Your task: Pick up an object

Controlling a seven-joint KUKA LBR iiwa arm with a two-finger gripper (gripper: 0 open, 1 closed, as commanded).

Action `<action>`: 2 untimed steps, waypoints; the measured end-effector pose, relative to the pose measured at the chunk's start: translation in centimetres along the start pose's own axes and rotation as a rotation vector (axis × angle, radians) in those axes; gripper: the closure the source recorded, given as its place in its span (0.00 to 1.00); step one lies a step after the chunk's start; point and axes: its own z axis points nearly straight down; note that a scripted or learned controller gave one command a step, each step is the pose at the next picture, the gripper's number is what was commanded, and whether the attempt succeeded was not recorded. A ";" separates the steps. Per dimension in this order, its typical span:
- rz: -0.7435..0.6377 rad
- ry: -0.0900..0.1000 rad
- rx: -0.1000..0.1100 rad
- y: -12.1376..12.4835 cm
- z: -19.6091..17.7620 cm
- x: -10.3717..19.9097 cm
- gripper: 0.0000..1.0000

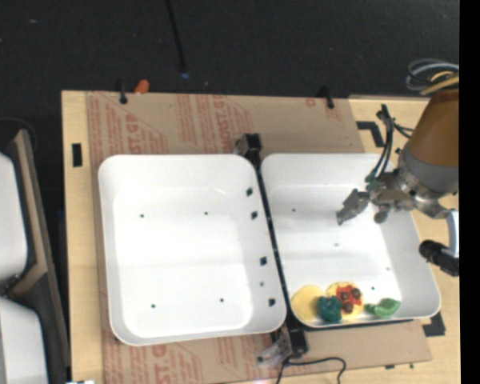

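Two shallow white bins are seen side by side on a bench (184,114) faced with printed brown board, the left bin (112,214) occupying the centre-left of the frame and the right bin (304,170) the centre-right, their inner rims meeting along a dark divider strip. The gripper (366,206) is located over the upper right part of the right bin, held at the end of the arm (436,138), which enters from the right edge of the frame. Two grey fingers are seen spread apart, with white bin floor visible between them and nothing held. Broad open floor is noted to the left of and below the gripper, up to the divider and down to the objects; the bin's right wall lies near the wrist. The objects are found clustered at the lower edge of the right bin, against its front wall and well apart from the gripper: a pale yellow rounded piece (306,300) on the left, a teal object (330,310) just beside it, a red and dark object (350,294) touching or overlapping the teal one, and a green object (384,306) to the right. Their exact shapes cannot be determined at this resolution. Small dark marks are noted on the floor of the left bin.
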 end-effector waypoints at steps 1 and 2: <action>0.001 0.000 0.002 -4.6 1.1 0.7 0.00; -0.018 0.000 0.001 -1.9 2.5 2.1 0.00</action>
